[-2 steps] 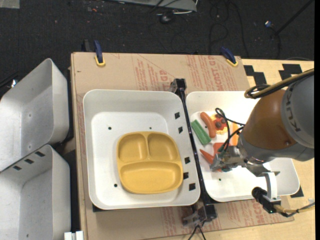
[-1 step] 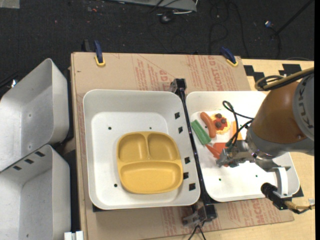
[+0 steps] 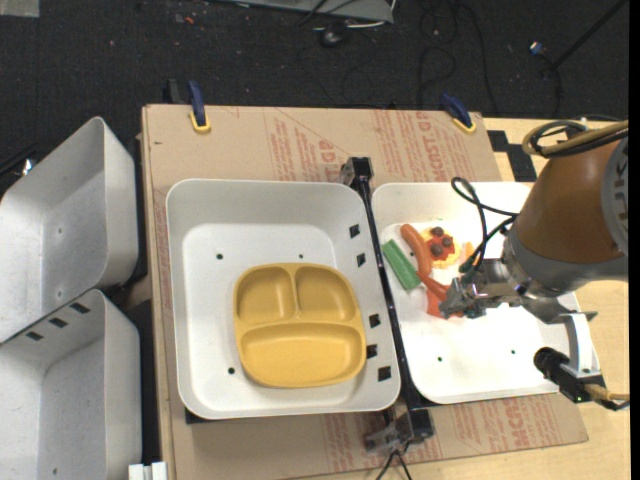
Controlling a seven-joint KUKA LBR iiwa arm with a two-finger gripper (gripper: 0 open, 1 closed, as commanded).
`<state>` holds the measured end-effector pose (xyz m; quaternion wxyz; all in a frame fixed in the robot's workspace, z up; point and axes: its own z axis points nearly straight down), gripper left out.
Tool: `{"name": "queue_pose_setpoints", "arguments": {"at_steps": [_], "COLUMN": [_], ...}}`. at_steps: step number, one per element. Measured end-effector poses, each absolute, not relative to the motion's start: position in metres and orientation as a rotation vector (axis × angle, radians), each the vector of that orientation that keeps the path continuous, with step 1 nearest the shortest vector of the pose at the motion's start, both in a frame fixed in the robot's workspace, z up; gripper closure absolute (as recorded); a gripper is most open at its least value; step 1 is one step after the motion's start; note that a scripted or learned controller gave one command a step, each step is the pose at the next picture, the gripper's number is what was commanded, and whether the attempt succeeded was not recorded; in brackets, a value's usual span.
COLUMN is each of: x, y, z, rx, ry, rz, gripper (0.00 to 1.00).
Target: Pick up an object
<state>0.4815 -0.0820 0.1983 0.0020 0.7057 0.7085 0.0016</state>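
Partly hidden beneath the grey arm with its orange band (image 3: pixel 570 208), the right shallow white plastic bin (image 3: pixel 480 368) shows little of its far-right side, and the arm itself is cut off at the picture's right edge. The arm reaches leftward over this bin, wrist bent down, so that the two-finger gripper (image 3: pixel 462 303) sits low above the bin floor at the near end of a small cluster of objects. Whether the fingers are spread or pressed together cannot be told (they appear as a dark, blurred mass), and no object is seen between them.

The cluster lies in the far-left part of the right bin: a green flat stick-like piece (image 3: pixel 401 265) nearest the bin's left wall, a long orange-red curved piece (image 3: pixel 424 263) just beside it and running down to the gripper, and a small orange item with dark spots (image 3: pixel 439 240) toward the far wall; its exact form is too small to make out.

Left of the right bin, touching along a black divider, the left white bin (image 3: pixel 200 268) holds a yellow three-compartment plastic tray (image 3: pixel 297 325).
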Motion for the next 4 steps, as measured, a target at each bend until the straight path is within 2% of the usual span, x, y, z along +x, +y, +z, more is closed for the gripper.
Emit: {"name": "queue_pose_setpoints", "arguments": {"at_steps": [1,2,3,4], "x": [0.483,0.51,0.541,0.569], "y": [-0.082,-0.03,0.022,0.059], "z": [0.229,0.22,0.23,0.229], "rx": [2.216,2.213,2.212,2.214], "ry": [2.223,2.23,2.23,2.229], "rz": [0.003,0.002,0.004,0.003], "gripper": [1.0,1.0,1.0,1.0]}}
